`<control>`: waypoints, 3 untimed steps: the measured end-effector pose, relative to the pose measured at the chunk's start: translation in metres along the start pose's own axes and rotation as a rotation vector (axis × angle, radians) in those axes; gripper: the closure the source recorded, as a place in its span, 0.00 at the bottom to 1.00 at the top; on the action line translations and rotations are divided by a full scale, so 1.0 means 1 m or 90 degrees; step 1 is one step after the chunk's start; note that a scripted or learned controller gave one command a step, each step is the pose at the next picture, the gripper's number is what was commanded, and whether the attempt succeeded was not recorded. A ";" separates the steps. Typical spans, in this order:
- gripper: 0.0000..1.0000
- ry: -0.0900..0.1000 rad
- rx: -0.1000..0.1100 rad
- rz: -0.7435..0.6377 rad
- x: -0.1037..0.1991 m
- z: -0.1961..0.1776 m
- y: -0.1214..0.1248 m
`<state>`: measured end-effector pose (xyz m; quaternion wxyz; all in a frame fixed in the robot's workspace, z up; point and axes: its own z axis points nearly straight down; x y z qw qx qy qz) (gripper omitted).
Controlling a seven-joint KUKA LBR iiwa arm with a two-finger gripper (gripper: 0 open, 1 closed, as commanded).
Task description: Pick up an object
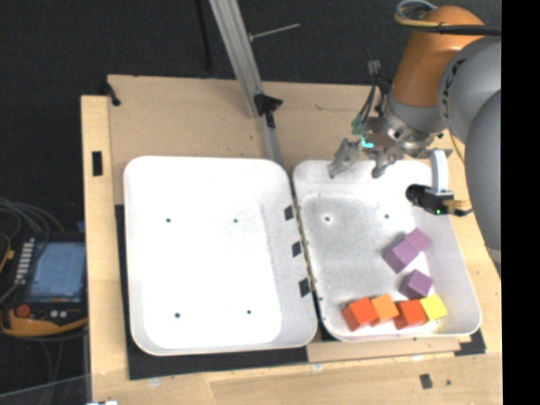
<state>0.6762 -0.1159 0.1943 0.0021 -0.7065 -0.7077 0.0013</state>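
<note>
Dark carpeted floor (101,24), pale wooden bench (194,108), slanted metal pole (240,49), handheld control pendant (51,281) at left

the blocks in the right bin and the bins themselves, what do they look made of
Blocks: two purple, three orange-red, one yellow; matte, flat colour, crisp edges, so probably painted wood or foam, though the look leaves it open. Right bin and left bin: likely moulded plastic, smooth white with rounded corners and raised rims.

A robotics lab: a plywood table (194,112) on black floor carries two white bins (211,251), with a robot arm (434,66), a metal camera pole (240,53) and a control pendant (46,281).
</note>
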 end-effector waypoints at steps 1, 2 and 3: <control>0.00 -0.002 -0.002 -0.001 -0.001 -0.003 0.000; 0.00 -0.002 -0.001 -0.002 0.006 0.044 0.003; 0.00 -0.002 -0.001 -0.002 0.004 0.096 0.003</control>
